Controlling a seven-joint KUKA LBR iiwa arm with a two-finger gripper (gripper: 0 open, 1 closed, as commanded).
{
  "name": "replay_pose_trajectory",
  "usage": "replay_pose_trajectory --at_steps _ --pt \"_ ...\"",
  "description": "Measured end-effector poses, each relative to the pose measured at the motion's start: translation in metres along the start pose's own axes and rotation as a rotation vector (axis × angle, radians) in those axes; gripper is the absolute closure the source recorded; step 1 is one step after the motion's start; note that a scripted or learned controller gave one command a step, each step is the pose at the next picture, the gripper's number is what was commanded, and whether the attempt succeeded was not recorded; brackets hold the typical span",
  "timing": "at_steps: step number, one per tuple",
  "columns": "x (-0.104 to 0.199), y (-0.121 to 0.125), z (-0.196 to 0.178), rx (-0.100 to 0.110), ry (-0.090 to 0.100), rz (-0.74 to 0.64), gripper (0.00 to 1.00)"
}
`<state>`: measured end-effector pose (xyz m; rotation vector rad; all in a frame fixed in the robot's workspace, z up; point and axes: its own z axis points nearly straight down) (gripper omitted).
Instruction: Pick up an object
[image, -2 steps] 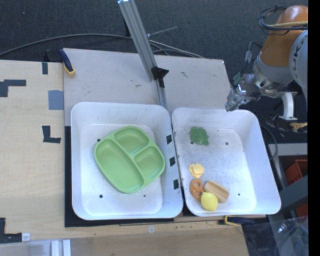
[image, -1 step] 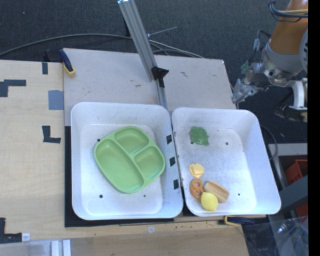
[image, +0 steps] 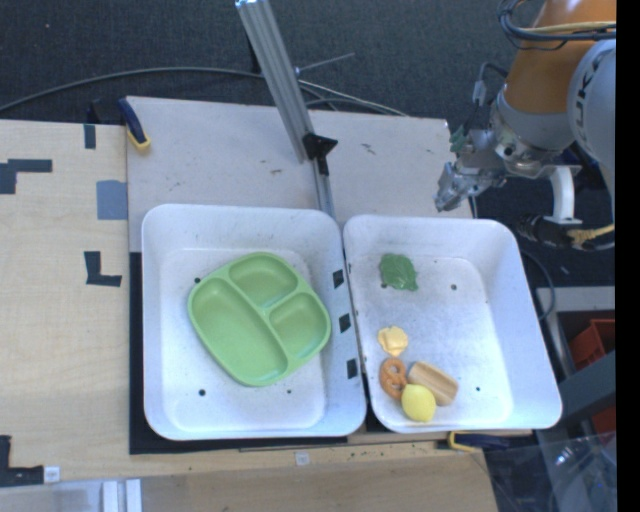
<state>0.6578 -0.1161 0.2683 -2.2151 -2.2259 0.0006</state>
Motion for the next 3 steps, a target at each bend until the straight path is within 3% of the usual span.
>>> replay_pose_trajectory --at_steps 1,3 --pt "0.061 -0.003 0.001 0.001 0.001 -0.002 1.00" --pt "0.162 -0.003 0.036 0.002 0.000 -0.001 1.00"
